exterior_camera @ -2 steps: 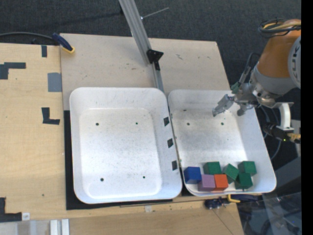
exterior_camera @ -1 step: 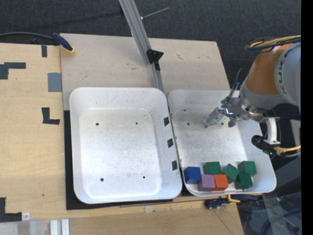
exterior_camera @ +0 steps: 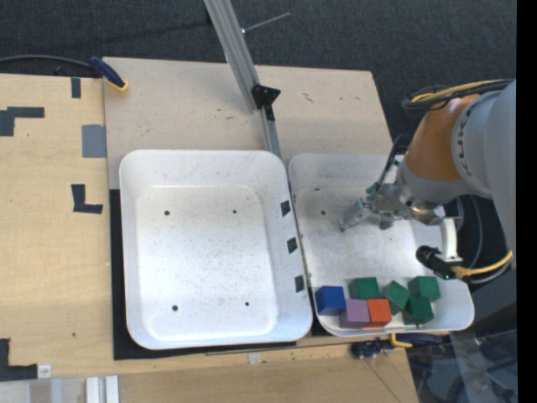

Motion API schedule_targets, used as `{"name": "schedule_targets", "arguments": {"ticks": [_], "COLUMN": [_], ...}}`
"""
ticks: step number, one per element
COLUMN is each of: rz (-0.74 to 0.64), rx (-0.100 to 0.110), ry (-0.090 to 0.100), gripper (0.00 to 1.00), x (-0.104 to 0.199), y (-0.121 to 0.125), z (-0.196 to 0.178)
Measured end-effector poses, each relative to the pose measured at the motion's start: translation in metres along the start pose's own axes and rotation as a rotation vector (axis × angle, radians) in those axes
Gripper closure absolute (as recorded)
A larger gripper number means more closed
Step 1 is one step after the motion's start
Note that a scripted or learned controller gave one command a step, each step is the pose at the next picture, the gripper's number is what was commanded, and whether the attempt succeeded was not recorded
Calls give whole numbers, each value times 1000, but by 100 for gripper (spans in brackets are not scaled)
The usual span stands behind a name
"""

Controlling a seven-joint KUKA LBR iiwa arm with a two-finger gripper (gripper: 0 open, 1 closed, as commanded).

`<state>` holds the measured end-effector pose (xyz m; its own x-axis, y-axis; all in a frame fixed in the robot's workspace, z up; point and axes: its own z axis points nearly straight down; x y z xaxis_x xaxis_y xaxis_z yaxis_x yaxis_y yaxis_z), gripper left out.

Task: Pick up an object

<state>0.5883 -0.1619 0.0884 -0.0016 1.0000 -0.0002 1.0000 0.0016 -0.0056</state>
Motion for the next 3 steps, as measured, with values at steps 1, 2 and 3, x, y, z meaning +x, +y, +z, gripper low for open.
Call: {"name": "schedule_targets", "arguments": {"ticks": [1, 2, 3], "rz": [-1, 1, 1], "rx": [-3, -8, -10], "ry": [1, 0, -1], "gripper": [100, 100, 100], "x": [1, 1, 2], "y": [1, -2, -12], "z": [-13, -56, -109]}}
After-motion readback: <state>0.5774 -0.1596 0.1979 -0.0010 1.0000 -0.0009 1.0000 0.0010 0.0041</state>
